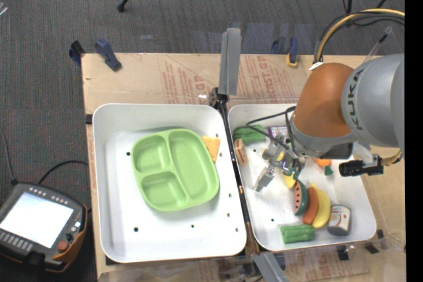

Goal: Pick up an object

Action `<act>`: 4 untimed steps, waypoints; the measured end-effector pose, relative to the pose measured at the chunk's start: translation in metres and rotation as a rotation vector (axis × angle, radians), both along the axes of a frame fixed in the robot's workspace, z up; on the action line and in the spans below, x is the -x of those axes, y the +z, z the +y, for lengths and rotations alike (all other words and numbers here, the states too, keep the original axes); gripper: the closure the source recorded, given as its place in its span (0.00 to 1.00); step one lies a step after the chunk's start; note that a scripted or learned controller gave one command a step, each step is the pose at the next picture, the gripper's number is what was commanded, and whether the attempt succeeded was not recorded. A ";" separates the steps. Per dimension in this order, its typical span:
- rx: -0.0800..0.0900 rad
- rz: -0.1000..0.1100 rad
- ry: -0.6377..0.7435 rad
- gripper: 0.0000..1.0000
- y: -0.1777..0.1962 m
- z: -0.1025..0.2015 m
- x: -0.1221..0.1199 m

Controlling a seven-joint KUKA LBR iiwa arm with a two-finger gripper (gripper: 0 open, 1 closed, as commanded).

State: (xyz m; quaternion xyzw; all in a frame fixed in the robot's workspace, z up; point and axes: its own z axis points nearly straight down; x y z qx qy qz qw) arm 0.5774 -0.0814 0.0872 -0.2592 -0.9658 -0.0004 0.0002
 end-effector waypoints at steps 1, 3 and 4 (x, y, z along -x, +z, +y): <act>0.000 -0.001 -0.095 0.00 0.000 -0.041 -0.004; -0.001 0.003 -0.264 1.00 0.009 -0.049 0.049; -0.001 -0.012 -0.265 1.00 0.136 0.008 0.029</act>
